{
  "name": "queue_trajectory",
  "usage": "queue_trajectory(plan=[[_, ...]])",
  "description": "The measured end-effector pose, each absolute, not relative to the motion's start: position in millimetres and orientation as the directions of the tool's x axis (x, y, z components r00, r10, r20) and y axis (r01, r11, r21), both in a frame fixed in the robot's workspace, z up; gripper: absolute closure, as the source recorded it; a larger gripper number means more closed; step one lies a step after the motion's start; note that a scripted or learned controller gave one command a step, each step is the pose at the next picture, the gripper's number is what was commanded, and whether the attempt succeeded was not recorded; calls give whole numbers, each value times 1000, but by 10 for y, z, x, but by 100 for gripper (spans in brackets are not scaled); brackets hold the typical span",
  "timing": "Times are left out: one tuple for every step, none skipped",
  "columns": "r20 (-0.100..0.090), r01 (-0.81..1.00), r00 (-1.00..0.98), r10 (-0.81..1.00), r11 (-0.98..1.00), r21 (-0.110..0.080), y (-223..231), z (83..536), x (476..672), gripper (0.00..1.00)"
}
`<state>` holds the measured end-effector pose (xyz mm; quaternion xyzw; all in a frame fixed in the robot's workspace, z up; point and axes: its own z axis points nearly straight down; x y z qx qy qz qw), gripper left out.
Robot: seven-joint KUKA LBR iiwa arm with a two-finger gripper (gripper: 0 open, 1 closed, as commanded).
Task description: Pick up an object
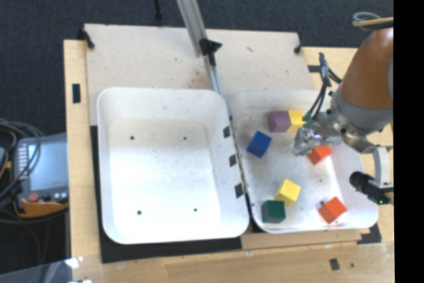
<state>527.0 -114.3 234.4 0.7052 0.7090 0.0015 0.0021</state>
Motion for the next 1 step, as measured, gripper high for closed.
queue_trajectory(plan=[[0, 1000, -7, 1000, 7, 2, -664, 2270, 5533, 100]])
